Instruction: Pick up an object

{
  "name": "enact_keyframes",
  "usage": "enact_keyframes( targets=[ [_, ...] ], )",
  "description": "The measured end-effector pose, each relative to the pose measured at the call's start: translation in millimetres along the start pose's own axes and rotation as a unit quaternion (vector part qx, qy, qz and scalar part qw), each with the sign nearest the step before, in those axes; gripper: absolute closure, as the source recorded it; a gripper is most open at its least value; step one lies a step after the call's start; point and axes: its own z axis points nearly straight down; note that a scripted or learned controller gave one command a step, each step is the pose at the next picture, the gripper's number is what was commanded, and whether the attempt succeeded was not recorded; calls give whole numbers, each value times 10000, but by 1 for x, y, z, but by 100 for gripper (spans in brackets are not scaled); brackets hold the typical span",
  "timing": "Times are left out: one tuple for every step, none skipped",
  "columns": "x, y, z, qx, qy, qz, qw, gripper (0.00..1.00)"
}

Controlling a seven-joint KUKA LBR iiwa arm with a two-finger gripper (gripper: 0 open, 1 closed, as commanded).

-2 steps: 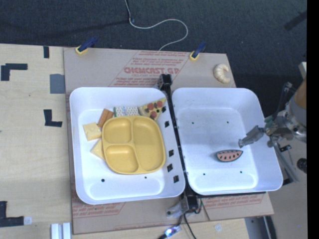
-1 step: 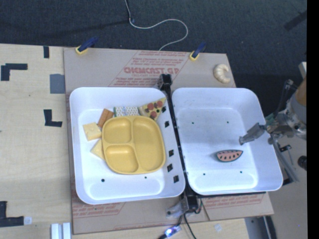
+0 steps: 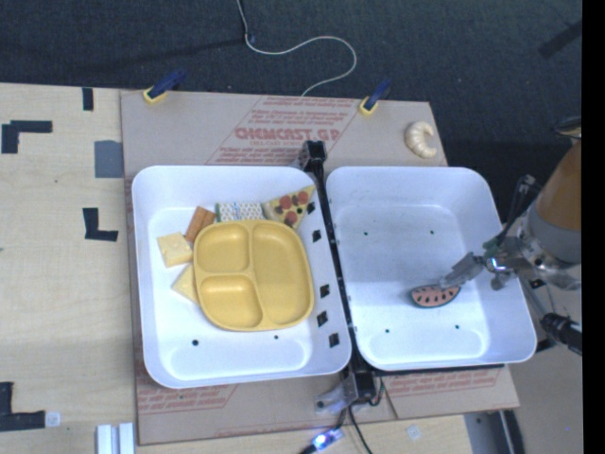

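Observation:
A watermelon slice (image 3: 435,296), red with a dark rind, lies flat in the right bin (image 3: 406,206) near its front right. My gripper (image 3: 465,270) reaches in over that bin's right wall and hangs just right of and slightly behind the slice, close to its end. Nothing shows as held. The left bin (image 3: 156,253) holds a yellow divided plate (image 3: 253,274), with a pizza slice (image 3: 291,204), a brown cracker (image 3: 199,222) and pale cheese-like pieces (image 3: 175,249) tucked around its back and left edge.
The bins sit side by side on a cardboard sheet (image 3: 274,135) held by clamps. A small tan object (image 3: 423,138) lies on the bench behind the right bin. A thin cable (image 3: 302,50) loops across the dark floor at the back.

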Motion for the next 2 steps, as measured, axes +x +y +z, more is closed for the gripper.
enact_keyframes(
  targets=[
    [10, -1, 60, 1, 6, -5, 10000, 0],
    [11, -1, 76, -26, -13, -6, 10000, 0]
  ],
)
